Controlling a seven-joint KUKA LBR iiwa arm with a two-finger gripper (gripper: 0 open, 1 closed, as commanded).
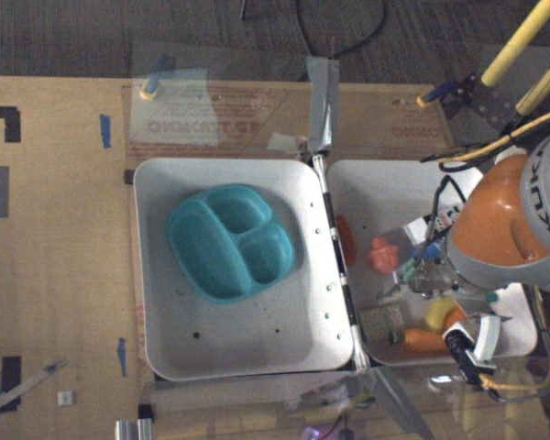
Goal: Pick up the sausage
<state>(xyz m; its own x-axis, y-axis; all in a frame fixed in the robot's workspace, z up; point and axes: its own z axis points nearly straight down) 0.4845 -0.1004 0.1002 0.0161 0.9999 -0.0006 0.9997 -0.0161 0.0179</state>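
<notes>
A reddish elongated piece (345,240), likely the sausage, lies against the left wall of the right bin (376,186). My gripper (414,280) hangs low over the middle of that bin, below the orange wrist band (500,223). It is to the right of the reddish piece and apart from it. A pink lumpy item (382,255) sits between the two, just left of the gripper. The arm hides the bin's right part.
A yellow item (438,314) and an orange carrot-like piece (424,340) lie near the right bin's front edge, with a grey meshed object (381,320) beside them. The left bin (165,337) holds a teal divided plate (229,241). Cables hang beside the wrist.
</notes>
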